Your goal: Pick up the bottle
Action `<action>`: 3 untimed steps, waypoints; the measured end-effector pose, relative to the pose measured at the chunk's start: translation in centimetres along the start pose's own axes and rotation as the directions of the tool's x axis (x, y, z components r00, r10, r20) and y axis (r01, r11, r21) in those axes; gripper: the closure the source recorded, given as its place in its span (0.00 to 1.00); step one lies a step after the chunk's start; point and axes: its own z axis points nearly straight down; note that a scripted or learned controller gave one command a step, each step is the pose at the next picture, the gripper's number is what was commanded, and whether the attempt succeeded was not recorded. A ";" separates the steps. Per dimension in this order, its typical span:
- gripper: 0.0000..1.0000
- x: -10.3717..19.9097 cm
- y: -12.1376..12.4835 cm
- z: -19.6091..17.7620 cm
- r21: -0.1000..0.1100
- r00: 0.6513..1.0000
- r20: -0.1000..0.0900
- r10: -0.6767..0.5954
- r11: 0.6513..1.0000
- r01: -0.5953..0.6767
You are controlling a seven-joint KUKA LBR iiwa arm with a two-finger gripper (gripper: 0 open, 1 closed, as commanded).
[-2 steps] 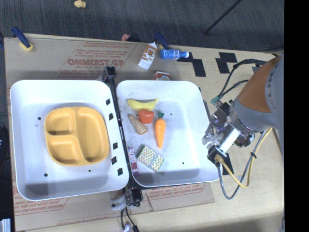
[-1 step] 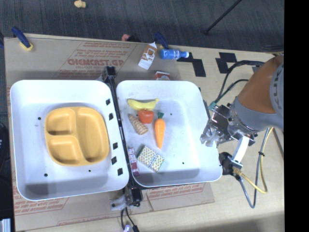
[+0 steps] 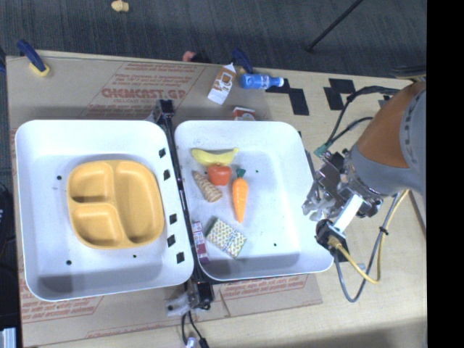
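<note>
Bench top [image 3: 145, 78] — small blue bottle [image 3: 255, 82]; lying flat

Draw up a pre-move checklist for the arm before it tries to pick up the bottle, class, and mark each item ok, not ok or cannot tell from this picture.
1. Bottle located: ok. The blue bottle lies on its side on the bench beyond the right bin.
2. Bottle inside a bin: not ok. It is outside both.
3. Gripper near the bottle: not ok. The gripper is at the right bin's right rim, far from it.
4. Space around the bottle: cannot tell. A small carton lies close to its left.
5. Gripper free of other items: cannot tell.
</note>
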 end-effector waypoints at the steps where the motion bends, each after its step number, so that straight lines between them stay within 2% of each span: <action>1: 1.00 0.0 0.0 0.2 0.001 0.977 0.000 0.213 0.977 -0.213; 2: 1.00 -0.8 0.8 0.5 0.003 0.866 0.001 0.501 0.866 -0.501; 3: 1.00 4.9 -5.5 -0.6 0.006 0.870 0.002 0.492 0.870 -0.492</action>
